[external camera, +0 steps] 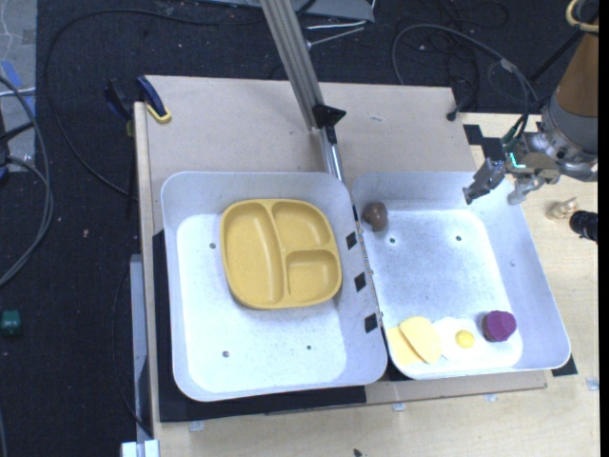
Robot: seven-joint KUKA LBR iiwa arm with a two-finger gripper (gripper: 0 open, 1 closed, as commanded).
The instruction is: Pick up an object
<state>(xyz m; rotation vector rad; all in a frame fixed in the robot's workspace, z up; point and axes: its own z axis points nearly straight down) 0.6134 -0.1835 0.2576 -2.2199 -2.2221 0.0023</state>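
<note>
The gripper [499, 185] hangs over the right bin's [533, 255] far corner, jaws parted and grasping nothing

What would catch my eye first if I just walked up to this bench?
Probably the yellow divided plate, lying in the left bin. Next, the purple object and pale yellow pieces along the near edge of the right bin, then the arm's tool hanging above that bin's far right corner.

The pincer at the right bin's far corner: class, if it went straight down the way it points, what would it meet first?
Probably the right bin itself: the pincer hangs over its far right rim, away from the brown ball. Depth is unclear from this slanted view.
</note>
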